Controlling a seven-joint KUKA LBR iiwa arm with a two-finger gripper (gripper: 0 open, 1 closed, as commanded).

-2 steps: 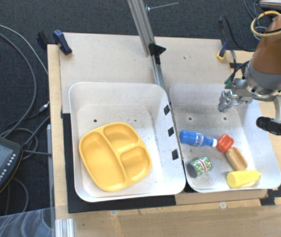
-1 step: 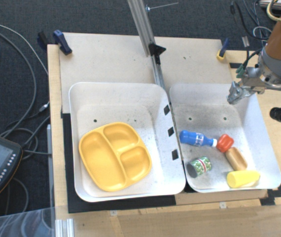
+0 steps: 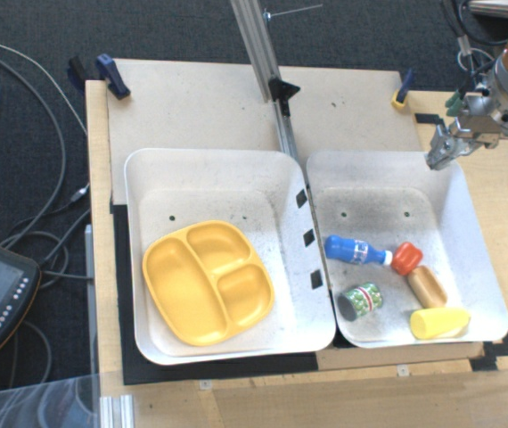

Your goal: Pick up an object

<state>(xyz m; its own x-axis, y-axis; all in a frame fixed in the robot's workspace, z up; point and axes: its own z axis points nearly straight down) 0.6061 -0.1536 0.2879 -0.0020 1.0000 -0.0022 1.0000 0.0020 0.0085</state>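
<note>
1. Over the far right corner of the right bin, the gripper is hanging above the rim, holding nothing; whether its fingers are spread or pressed together I cannot tell.
2. Toward the near end of that bin, well apart from the gripper, five objects are lying: a blue bottle, a red ball touching a brown cylinder, a yellow block and a small green can.
3. Judgement: the can is looking light, stiff and free-standing; gripping across its round sides should work, though it may roll.
4. Left of that bin, a yellow divided plate is sitting in the left bin on the counter.
</note>
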